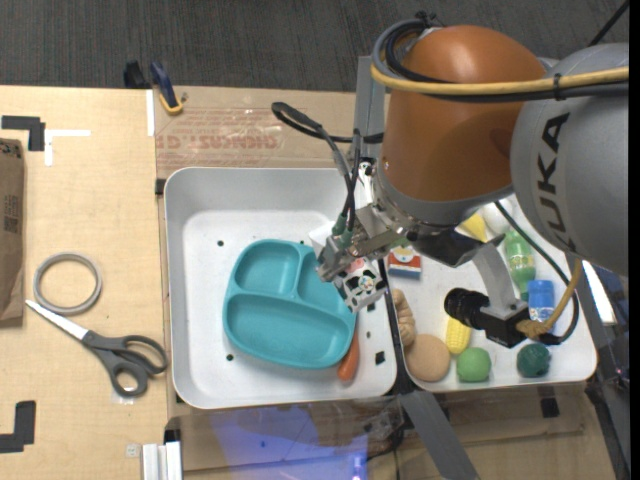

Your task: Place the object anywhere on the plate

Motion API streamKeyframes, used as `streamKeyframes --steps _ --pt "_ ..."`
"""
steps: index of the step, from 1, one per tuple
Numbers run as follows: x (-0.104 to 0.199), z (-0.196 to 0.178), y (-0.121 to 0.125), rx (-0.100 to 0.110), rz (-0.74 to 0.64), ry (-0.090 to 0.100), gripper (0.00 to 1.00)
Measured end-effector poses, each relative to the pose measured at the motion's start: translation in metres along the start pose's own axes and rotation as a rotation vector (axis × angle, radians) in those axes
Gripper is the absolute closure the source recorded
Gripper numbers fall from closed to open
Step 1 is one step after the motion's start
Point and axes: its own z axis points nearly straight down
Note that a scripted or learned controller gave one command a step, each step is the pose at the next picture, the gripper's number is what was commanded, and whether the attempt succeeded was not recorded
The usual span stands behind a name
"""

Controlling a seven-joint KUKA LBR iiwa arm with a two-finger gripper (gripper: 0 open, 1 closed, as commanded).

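A teal divided plate (280,308) lies in the left bin (190,268). My gripper (345,261) hangs over the plate's right rim, near the wall between the two bins. A small white thing with black markings (362,285) sits just under the gripper, and I cannot tell if it is held. An orange carrot-shaped piece (348,360) lies against the plate's lower right edge.
The right bin (570,373) holds a tan egg shape (430,358), a green ball (473,365), a dark green ball (533,358), a corn cob (456,334), a brown lumpy piece (404,318) and other small items. Scissors (105,348) and a tape roll (67,281) lie on the bench to the left.
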Motion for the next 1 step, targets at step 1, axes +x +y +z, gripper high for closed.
streamKeyframes --steps 1 --pt "-0.0001 0.0 0.0 0.0 0.0 0.0 0.0"
